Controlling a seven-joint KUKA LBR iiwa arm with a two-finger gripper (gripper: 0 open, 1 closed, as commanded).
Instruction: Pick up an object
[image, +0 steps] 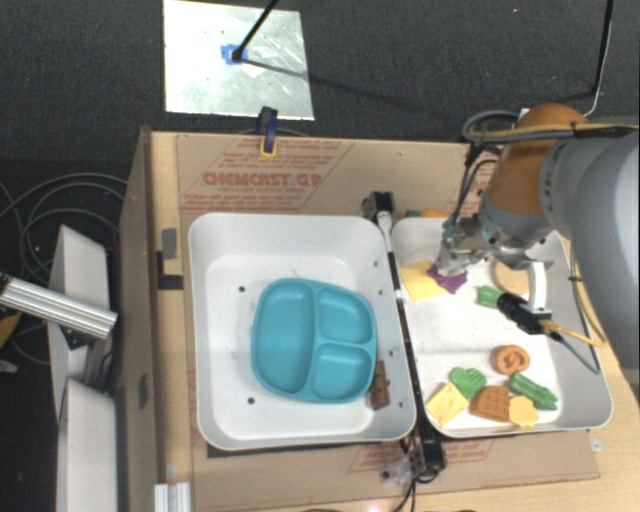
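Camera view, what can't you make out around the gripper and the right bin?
- Gripper: its fingers blur into the purple object and yellow piece below, so their state is unreadable.
- Right bin: the arm covers its far right corner.
- Brown item at the left bin's edge: too small to identify.

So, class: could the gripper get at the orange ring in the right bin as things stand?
Probably yes. The orange ring lies apart from its neighbours with nothing over it, and the gripper is in the same bin.
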